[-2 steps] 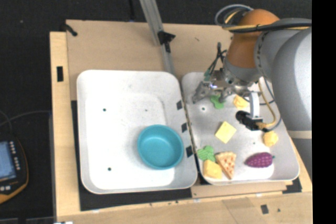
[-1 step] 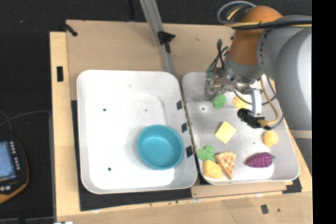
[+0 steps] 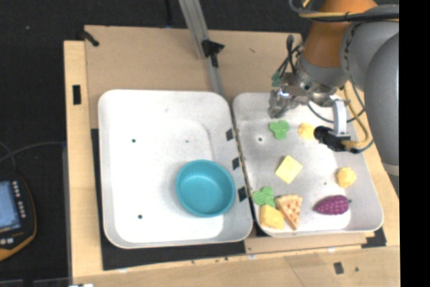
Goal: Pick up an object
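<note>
The gripper [image 3: 279, 104] hung just above a green toy [image 3: 279, 128] at twelve o'clock in the right bin [image 3: 371, 208] — finger state hard to tell. A yellow block [image 3: 289, 169] lay at centre; a blue bowl [image 3: 205, 187] sat in the left bin [image 3: 134, 117].

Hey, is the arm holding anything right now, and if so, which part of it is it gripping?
Nothing is visibly held. The gripper sits just above the green toy at the far end of the right bin, with no object seen between its jaws.
</note>
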You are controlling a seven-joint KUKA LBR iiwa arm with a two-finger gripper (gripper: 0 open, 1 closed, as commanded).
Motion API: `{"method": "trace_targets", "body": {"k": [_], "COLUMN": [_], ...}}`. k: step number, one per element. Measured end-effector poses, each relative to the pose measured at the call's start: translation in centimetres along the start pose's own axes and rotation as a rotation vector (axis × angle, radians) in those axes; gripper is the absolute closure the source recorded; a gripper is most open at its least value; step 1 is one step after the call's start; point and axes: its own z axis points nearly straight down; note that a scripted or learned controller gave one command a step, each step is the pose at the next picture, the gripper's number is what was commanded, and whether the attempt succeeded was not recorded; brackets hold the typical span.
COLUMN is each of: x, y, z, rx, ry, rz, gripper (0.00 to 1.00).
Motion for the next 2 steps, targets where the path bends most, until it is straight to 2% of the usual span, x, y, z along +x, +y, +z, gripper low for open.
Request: {"method": "trace_targets", "body": {"k": [2], "x": [-0.8], "y": [0.9], "z": [-8.7], "rx": [0.001], "ry": [0.0], "rz": [-0.008], "gripper": [1.0]}}
